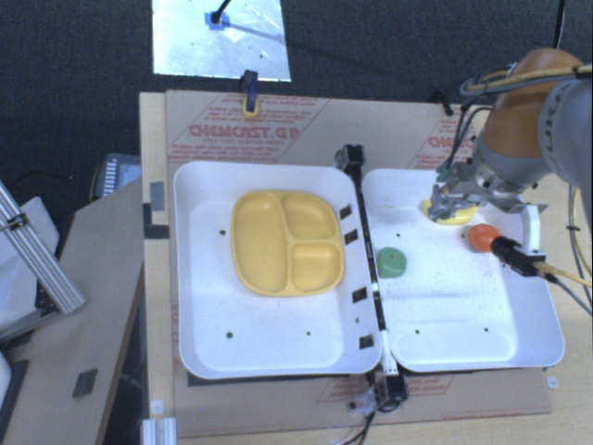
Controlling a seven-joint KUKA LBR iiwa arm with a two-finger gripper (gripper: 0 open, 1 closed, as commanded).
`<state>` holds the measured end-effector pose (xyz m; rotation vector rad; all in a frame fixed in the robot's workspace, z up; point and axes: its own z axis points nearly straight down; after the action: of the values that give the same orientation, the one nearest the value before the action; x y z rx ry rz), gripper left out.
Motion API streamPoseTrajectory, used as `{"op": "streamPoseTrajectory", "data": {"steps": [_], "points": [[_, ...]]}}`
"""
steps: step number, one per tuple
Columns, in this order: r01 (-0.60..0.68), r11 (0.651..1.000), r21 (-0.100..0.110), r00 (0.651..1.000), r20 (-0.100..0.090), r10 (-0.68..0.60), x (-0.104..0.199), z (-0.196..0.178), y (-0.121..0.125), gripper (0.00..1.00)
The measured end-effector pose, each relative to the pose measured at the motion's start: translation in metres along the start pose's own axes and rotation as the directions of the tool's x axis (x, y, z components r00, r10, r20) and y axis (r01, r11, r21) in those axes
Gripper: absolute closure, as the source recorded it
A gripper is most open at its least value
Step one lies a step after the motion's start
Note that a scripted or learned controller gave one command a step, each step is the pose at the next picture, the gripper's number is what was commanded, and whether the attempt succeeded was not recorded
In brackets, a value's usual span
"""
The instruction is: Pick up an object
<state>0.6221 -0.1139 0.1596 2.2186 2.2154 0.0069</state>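
1. Down low in the right bin [463, 341], near its far edge: the hand [451, 200], reaching in from the right under the grey arm [565, 128] with its orange band.
2. Directly over a flat yellow object [454, 216], apparently touching its upper surface; yellow rim visible just below and beside the fingertips.
3. Impossible to tell how wide the hand stands, or whether anything sits between the fingers: too small and too cluttered with cables.
4. Just right of the yellow object, on the bin floor: an orange object [481, 237], close to a black part of the tool but apart from the hand.
5. Nearer the divider, well clear of the hand: a green round object [391, 262].
6. In the left bin [204, 341]: a yellow divided tray [285, 242] with three compartments, lying flat near the centre.
7. Beneath both bins: the counter [278, 123], covered in printed cardboard.
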Motion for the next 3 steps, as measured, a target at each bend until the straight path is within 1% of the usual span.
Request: {"op": "streamPoseTrajectory", "data": {"steps": [1,2,3], "points": [[0.001,1.000,0.001,1.000,0.000,-0.001,-0.010,-0.056,0.006,1.00],[0.000,1.000,0.000,1.000,0.001,0.000,-0.018,-0.111,0.002,1.00],[0.006,1.000,0.004,1.000,-0.001,-0.006,-0.018,-0.124,0.003,1.00]]}}
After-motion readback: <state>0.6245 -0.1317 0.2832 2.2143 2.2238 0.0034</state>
